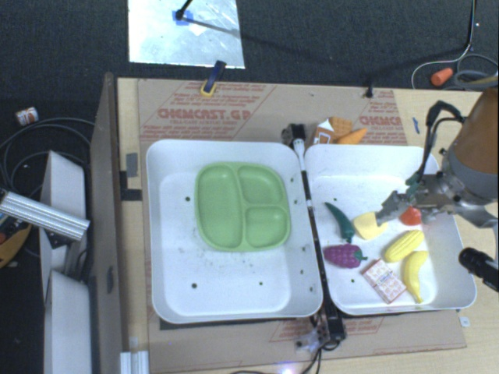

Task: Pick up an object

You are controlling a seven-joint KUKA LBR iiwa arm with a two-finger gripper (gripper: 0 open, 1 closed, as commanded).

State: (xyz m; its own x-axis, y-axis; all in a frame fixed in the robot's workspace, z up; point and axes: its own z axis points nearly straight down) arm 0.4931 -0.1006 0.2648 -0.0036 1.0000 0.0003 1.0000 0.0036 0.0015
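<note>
**Op:** I have the arm reaching in over the right bin, with the gripper low among the toy food. The nearest piece is the pale yellow lump, just beside the fingertips and a little below them on my screen.

**Spotter:** Is it gripped?

**Op:** I can't say. From this slanted view I cannot tell whether the pincer is released or clenched, and I see nothing clearly between its tips. A red piece sits right under the wrist, so it's crowded there.

**Spotter:** How would you play it?

**Op:** My judgement: centre over the yellow lump, come straight down so the tips straddle it, close, then lift slowly and check that it rises. The green pepper lies just left of it and the corn cob just right, so a skewed approach could nudge a neighbour instead.

**Spotter:** Other candidates?

**Op:** The purple grapes, the banana and a small printed box lie nearer the front edge. The green plate is in the left bin, well apart.
</note>
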